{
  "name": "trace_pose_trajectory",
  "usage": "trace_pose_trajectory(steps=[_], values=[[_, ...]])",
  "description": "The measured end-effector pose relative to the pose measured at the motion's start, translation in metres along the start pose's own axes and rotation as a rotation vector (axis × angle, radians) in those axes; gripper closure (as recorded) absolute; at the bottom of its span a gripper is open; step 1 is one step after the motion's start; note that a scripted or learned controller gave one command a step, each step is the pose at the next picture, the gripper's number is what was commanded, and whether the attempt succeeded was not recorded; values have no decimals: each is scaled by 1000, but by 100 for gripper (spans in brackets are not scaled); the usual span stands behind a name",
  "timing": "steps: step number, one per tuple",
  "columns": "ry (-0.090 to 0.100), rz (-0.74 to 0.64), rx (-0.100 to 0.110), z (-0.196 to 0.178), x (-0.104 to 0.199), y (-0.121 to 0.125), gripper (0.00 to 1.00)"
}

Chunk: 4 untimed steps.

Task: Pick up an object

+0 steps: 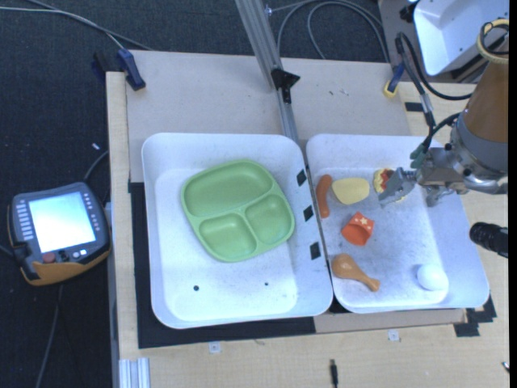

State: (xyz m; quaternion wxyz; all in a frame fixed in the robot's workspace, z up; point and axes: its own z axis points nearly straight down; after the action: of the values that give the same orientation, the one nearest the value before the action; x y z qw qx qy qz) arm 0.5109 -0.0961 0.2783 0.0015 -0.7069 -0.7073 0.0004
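Note:
In the right bin [452, 225] lie a brown sausage [323, 195], a pale yellow piece [350, 190], an orange-red block [358, 229], a tan drumstick [355, 272] and a white egg-like ball [430, 277]. A small yellow and red object [380, 176] sits at the bin's back, partly hidden by the gripper. My gripper [395, 187] reaches in from the right and hangs right beside that small object, just right of the yellow piece. Nothing is visibly lifted off the bin floor.
The left bin [161, 217] holds a green divided plate [237, 210]. A metal post [266, 39] slants down to the seam between the bins. A teach pendant [56, 231] lies on the floor at the left. Cables run behind the bench.

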Motion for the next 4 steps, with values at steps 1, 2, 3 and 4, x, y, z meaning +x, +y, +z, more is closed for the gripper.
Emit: trace_pose_trajectory(steps=[1, 2, 3, 4], values=[[2, 1, 5, 55, 10, -4, 0], [1, 2, 6, 103, 3, 1, 0], [2, 1, 8, 167, 4, -3, 0], [0, 2, -2, 152, 4, 0, 100]])
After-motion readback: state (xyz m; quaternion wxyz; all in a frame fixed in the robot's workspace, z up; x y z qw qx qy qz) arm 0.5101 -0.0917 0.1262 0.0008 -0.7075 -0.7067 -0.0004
